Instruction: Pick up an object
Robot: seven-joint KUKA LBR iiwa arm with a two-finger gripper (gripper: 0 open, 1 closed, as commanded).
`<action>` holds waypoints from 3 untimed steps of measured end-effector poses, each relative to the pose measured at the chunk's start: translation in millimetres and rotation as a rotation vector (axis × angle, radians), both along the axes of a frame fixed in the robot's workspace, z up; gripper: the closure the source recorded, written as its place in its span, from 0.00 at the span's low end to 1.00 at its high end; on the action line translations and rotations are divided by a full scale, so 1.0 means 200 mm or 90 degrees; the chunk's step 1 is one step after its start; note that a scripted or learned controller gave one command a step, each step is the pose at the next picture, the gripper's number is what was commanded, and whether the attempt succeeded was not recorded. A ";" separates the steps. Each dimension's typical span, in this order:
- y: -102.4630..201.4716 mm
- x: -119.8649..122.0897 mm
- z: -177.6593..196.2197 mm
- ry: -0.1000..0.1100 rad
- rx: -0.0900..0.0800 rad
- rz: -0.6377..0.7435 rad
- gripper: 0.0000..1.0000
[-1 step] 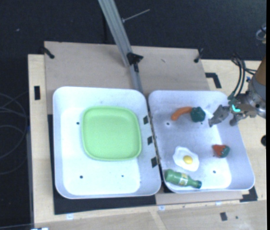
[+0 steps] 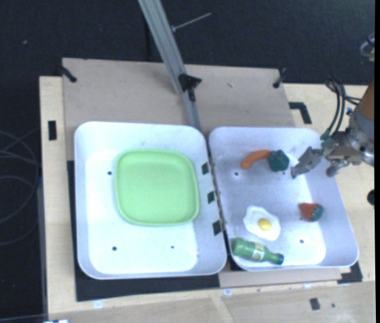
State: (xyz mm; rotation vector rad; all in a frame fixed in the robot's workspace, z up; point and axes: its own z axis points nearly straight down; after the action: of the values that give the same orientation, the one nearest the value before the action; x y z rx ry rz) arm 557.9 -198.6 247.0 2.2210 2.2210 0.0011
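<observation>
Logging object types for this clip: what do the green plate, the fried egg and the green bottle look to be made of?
Green plate: likely moulded plastic, uniform pale green with a matte look and rounded corners.
Fried egg: probably a plastic or rubber toy, flat white with a solid yellow yolk.
Green bottle: seemingly a plastic toy, lying on its side; the finish is too small to judge.

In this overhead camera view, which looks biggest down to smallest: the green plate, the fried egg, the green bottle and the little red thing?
1. Green plate
2. Green bottle and fried egg: too close to rank
3. Small red and green toy
</observation>
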 end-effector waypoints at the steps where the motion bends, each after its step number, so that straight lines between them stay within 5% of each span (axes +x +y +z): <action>1: 0.02 -0.02 -0.22 0.003 0.000 0.000 0.00; 3: -0.01 -0.06 -0.74 0.001 0.000 0.000 0.00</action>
State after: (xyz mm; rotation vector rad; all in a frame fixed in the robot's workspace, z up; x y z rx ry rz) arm 546.4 -199.8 99.8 2.2224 2.2207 -0.0012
